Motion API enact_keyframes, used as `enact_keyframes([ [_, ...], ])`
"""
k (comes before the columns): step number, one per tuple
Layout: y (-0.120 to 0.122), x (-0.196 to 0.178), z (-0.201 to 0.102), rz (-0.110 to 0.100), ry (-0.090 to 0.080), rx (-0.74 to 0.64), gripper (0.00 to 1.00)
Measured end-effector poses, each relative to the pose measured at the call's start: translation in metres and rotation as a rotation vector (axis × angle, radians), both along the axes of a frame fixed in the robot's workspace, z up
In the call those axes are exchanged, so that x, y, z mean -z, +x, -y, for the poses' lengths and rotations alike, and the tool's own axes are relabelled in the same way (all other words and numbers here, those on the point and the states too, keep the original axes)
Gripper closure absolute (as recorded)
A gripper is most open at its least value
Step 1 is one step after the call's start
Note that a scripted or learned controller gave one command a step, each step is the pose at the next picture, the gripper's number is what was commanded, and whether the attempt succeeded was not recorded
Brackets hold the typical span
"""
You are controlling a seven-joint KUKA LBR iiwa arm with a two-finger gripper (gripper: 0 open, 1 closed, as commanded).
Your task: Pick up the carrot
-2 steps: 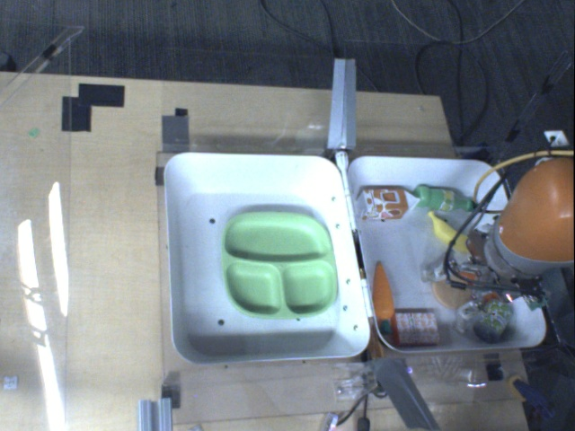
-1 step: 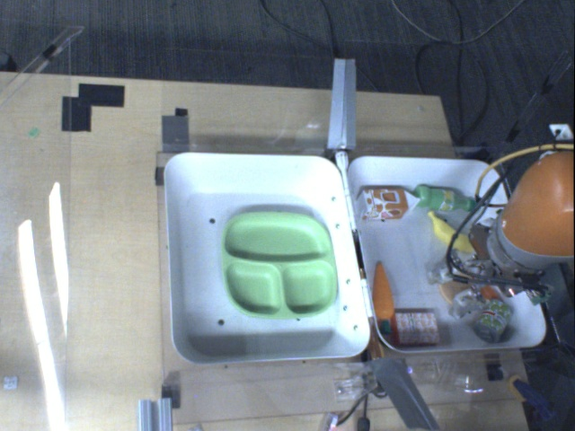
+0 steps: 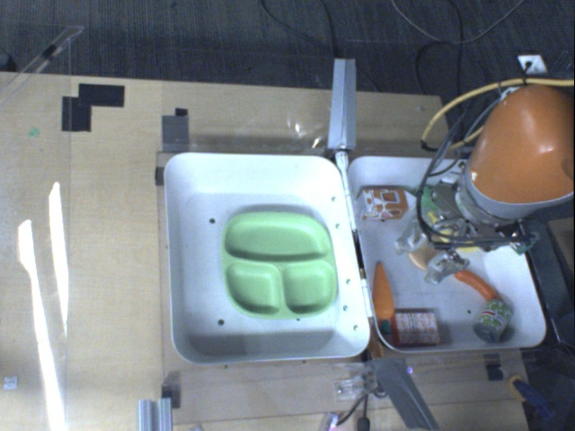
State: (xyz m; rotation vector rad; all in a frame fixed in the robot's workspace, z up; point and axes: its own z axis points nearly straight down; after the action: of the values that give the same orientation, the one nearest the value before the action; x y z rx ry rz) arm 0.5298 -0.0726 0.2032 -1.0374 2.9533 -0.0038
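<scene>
Camera view
Arm: the grey arm with its orange band filled the upper right of the frame, leaning over the right bin.
Gripper: the gripper hung low at the middle of that bin; whether it was open or closed could not be told.
Carrot: the carrot lay lengthwise at the bin's left wall, lower centre-right of the frame, apart from the gripper.
Neighbours: a small can touched or nearly touched the carrot's lower end; a second orange piece lay just right of the gripper, a printed packet above.
Left bin: a green divided tray sat in it.
Advice: the approach probably needed to shift left, close across the carrot's width near its middle, and keep clear of the wall and can.
</scene>
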Motion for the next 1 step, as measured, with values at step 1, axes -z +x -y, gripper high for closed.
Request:
enact_keyframes([
  [1,-0.0003,0.0002,0.0004,-0.001,0.0,0.001,0.0],
])
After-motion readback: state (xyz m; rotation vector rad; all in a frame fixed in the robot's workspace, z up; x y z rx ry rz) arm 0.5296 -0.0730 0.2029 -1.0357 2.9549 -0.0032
